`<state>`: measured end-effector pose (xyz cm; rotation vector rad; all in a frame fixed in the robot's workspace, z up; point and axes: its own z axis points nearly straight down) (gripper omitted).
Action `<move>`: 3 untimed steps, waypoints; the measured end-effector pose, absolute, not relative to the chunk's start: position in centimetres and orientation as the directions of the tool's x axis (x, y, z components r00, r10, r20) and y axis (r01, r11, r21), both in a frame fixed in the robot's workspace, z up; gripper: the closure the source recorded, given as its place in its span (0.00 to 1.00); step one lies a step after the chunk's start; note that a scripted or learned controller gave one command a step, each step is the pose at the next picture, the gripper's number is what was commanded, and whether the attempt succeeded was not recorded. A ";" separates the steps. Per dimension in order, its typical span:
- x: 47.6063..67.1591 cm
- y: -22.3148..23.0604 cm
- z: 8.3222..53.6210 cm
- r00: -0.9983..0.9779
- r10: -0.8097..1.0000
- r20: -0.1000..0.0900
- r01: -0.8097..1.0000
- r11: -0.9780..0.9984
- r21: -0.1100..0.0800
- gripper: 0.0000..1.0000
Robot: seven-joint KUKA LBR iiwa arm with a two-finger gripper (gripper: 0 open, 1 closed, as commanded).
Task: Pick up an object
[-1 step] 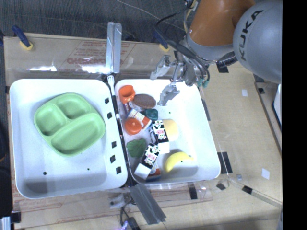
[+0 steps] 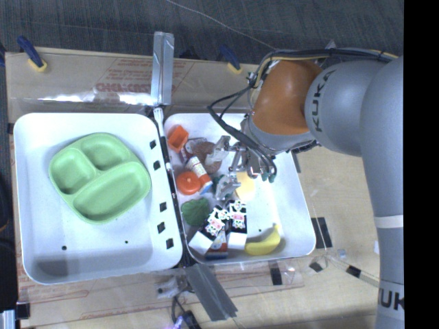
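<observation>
The grey arm's two-finger metal gripper hangs low over the right-hand shallow white bin, amid the clutter heaped in it. Whether it is released or clenched, I cannot tell, and no object shows between its tips. The step in hand looks like the descent onto a target. The nearest candidate seems to be the pale yellow rounded piece just below the gripper. The next move calls for closing squarely on one item, then lifting straight up. A yellow toy banana, further below the gripper near the bin's front wall, lies with its long axis roughly left-right, right end tipped upward.
</observation>
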<state>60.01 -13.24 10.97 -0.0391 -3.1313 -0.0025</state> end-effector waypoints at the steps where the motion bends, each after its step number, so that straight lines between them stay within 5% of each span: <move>1: 53.6 -12.1 9.8 -1.000 0.004 -0.019 0.005 1.000 -0.007 0.00; 2: 48.8 -16.4 9.7 -1.000 -0.012 -0.015 -0.012 1.000 -0.005 0.00; 3: 48.9 -16.1 10.5 -1.000 -0.021 -0.014 -0.021 1.000 -0.003 1.00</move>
